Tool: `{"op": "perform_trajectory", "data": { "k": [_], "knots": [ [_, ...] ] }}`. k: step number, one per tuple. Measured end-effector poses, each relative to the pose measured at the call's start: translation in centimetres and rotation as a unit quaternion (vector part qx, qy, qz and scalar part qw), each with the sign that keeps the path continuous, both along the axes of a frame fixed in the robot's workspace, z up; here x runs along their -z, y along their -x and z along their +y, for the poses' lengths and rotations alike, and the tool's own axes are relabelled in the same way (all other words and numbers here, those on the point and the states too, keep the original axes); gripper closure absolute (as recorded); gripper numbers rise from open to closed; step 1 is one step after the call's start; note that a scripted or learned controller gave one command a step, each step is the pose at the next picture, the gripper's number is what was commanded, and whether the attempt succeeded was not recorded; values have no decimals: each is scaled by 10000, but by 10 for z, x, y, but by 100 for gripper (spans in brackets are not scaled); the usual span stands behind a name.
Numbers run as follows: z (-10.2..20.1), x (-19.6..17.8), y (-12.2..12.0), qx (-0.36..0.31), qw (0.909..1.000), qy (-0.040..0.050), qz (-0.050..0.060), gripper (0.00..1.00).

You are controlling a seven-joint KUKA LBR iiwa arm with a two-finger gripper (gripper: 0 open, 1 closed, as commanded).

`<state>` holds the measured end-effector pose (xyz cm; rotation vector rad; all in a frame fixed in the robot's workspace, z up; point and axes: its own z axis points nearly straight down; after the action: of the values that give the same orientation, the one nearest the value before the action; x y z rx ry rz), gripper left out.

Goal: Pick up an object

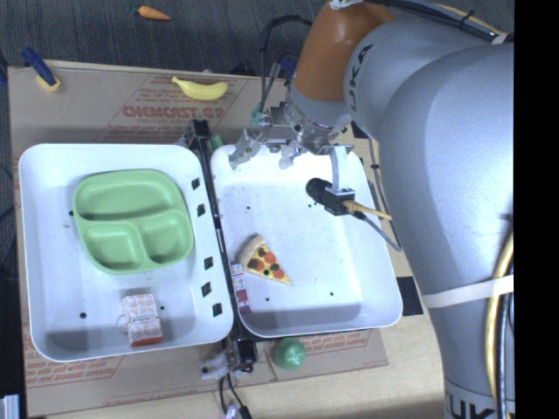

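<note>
The fingers (pixel 241 150) are standing spread apart, gripping nothing, and hanging over the far left corner of the right bin (pixel 325 271). How high above the floor of the bin they are sitting is hard to tell from this slant. The nearest candidate, a toy pizza slice (pixel 265 263), is lying flat toward the near left of the same bin, well apart from the fingers. A green divided tray (pixel 131 221) and a small packet (pixel 141 319) are resting in the left bin (pixel 48 269). The arm seems to be approaching, with no grasp yet made. The next move is probably calling for travel nearward over the slice, then a straight descent (it is thin, so the fingers are needing to reach almost to the floor).
</note>
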<state>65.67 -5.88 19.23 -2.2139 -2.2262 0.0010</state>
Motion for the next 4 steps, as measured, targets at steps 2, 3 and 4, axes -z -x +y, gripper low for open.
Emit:
{"op": "perform_trajectory", "data": {
  "k": [2,3,4],
  "knots": [
    [-124,-69,0,12,10000,14,-6,0],
    [-152,101,35,2,10000,6,7,0],
    [-152,0,24,1,10000,10,-17,0]
  ]
}}
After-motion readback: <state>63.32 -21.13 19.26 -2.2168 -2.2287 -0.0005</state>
